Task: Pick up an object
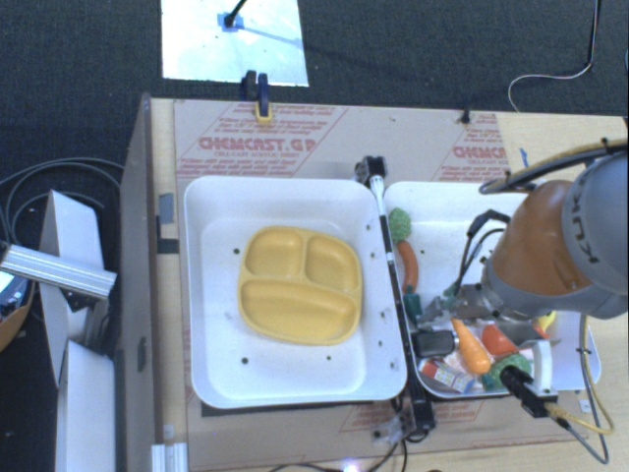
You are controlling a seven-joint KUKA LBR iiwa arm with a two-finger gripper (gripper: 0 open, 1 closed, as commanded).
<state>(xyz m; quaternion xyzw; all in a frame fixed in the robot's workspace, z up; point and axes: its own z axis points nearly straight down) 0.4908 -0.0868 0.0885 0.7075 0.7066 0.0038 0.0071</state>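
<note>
Two bins side by side on tabletop [295,131]. Left bin [211,264]: divided tray [298,284] in its middle. Right bin [442,226]: carrot [407,264] by left wall, toy clutter [472,357] at near end under arm [555,249].

The grey arm [590,234] reaches in from the right, its orange band [536,234] bent downward, with the gripper [454,315] hanging low beneath the wrist.

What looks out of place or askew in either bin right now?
Nothing looks spilled or broken. The yellow divided tray lies flat but slightly rotated in the left bin. In the right bin, the toys are crowded toward the near corner under the arm, an orange carrot among them.
</note>
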